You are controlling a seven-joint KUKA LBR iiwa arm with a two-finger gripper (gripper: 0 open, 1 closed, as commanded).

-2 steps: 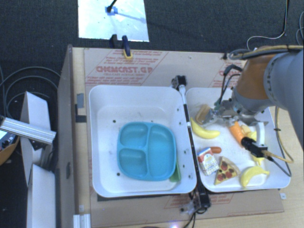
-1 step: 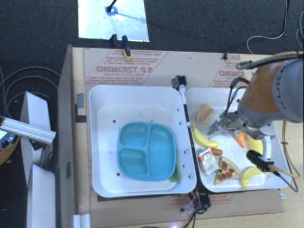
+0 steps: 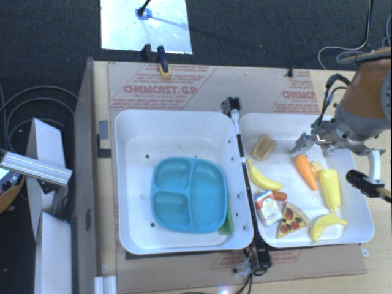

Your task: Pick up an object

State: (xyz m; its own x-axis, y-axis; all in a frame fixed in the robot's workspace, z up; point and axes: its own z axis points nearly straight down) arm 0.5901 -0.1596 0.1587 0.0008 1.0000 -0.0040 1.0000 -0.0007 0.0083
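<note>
My gripper (image 3: pixel 314 147) hangs over the back of the right bin (image 3: pixel 367 228), just above the top end of an orange carrot (image 3: pixel 306 171). Its fingers stand apart with nothing between them. Next to the carrot on the right lies a yellow squeeze bottle (image 3: pixel 331 188). A tan bread piece (image 3: pixel 263 147) sits at the bin's back left, and a banana (image 3: pixel 262 177) lies below it. Near the front are a small carton (image 3: pixel 268 207), a pizza slice (image 3: pixel 292 220) and a second yellow fruit (image 3: pixel 324 225).
The left bin (image 3: pixel 138 133) holds a blue divided plate (image 3: pixel 188 195) with a green thing (image 3: pixel 227 223) peeking out at its front right corner. The two bins' rims meet along the middle divider (image 3: pixel 240 164). The arm (image 3: pixel 370 97) reaches in from the right.
</note>
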